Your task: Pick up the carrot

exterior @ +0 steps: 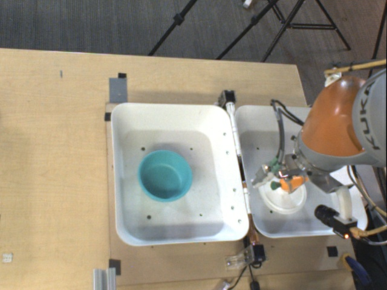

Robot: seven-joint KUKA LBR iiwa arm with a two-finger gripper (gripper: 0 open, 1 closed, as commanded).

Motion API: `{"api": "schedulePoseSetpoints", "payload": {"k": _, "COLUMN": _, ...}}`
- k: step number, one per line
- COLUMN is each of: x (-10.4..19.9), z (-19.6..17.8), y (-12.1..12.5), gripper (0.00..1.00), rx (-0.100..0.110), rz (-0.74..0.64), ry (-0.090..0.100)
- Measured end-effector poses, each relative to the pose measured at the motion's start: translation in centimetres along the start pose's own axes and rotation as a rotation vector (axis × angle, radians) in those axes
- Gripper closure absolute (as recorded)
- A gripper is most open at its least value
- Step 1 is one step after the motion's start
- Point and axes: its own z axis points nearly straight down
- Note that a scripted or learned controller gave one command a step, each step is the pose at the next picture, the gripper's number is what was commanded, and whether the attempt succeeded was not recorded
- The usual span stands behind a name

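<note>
The carrot (pixel 292 184) is a small orange piece with a green top. It shows just under the wrist, over a white bowl (pixel 284 200) in the right bin (pixel 257 138). My gripper (pixel 282 177) is right at the carrot, reaching down from the grey and orange arm (pixel 336 125). The wrist hides most of the carrot, so whether it is held or resting in the bowl is unclear.
A teal bowl (pixel 165 174) stands in the middle of the left bin (pixel 130 162). The arm covers the right half of the right bin. Wooden bench (pixel 54 162) surrounds both bins, and a raised divider edge runs between them.
</note>
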Motion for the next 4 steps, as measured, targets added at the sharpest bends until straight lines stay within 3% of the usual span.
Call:
{"api": "schedulePoseSetpoints", "payload": {"k": 1, "x": -6.2, "z": 0.8, "y": -0.8, "gripper": 0.0, "rx": -0.02, "rz": -0.006, "ry": -0.011}}
{"api": "schedulePoseSetpoints", "payload": {"k": 2, "x": -13.7, "z": 4.2, "y": 0.5, "gripper": 0.0, "rx": 0.01, "rz": 0.11, "ry": 0.0}}
{"api": "schedulePoseSetpoints", "payload": {"k": 3, "x": -16.7, "z": 3.6, "y": -3.9, "gripper": 0.0, "rx": 0.009, "rz": 0.208, "ry": -0.002}}
{"api": "schedulePoseSetpoints", "payload": {"k": 4, "x": -16.6, "z": 9.2, "y": -3.9, "gripper": 0.0, "rx": 0.007, "rz": 0.191, "ry": -0.002}}
